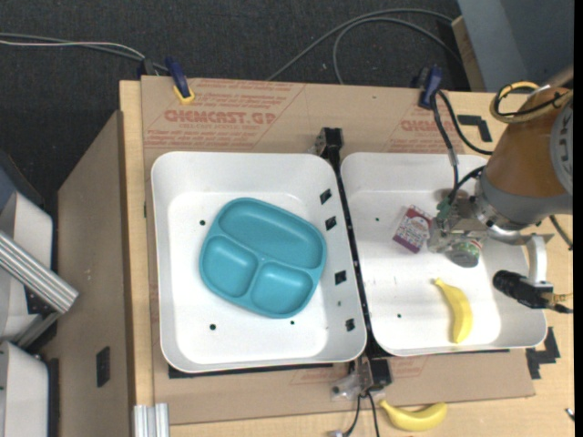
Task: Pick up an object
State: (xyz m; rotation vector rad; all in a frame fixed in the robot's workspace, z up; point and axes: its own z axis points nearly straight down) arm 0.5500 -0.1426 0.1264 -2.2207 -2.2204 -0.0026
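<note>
Hovering low in the right bin [392, 280], the gripper [453, 235] sits over a small round greyish object [467, 251]; whether it is open or closed I cannot tell, and nothing is visibly held. That object, at the bin's three o'clock, looks the likeliest target; a good grasp probably means centring on it and descending straight before closing. A purple packet [412, 229] lies just beside the gripper at its nine o'clock and could get nudged or caught; a banana [457, 309] rests apart at its six o'clock. The left bin [182, 317] carries a blue divided plate [262, 258]; a second banana [414, 415] lies on the tabletop [228, 98] at six o'clock.
</note>
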